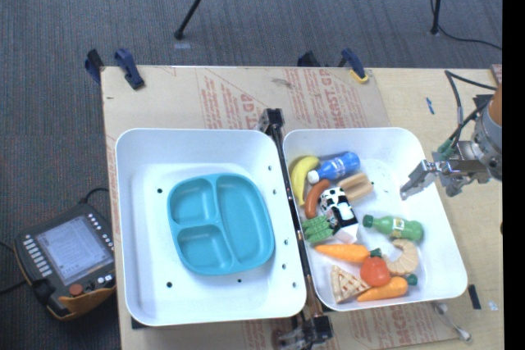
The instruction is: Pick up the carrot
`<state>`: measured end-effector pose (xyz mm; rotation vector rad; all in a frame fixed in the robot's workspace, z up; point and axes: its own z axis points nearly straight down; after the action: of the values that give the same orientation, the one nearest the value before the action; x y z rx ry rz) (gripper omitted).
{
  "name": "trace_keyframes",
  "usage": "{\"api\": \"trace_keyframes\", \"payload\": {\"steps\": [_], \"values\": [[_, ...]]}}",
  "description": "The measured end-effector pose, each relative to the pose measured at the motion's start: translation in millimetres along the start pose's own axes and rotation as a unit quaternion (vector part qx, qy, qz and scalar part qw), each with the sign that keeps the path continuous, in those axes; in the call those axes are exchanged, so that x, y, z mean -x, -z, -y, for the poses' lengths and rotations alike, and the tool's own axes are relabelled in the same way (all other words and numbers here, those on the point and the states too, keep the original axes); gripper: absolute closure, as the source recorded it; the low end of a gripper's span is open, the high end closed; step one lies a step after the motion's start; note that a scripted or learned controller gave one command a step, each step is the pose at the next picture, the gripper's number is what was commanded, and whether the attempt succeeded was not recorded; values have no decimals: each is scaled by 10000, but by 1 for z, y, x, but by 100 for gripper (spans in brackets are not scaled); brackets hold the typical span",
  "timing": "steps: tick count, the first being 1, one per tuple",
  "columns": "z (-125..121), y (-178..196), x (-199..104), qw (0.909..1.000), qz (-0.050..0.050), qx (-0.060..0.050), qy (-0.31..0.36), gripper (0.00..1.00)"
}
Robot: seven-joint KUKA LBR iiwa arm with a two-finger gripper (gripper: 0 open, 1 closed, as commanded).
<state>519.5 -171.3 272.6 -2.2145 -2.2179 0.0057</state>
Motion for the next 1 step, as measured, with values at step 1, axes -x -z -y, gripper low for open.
{"api": "trace_keyframes", "payload": {"steps": [1], "values": [[44,-153,-47,9968,-9,-10,802,0]]}}
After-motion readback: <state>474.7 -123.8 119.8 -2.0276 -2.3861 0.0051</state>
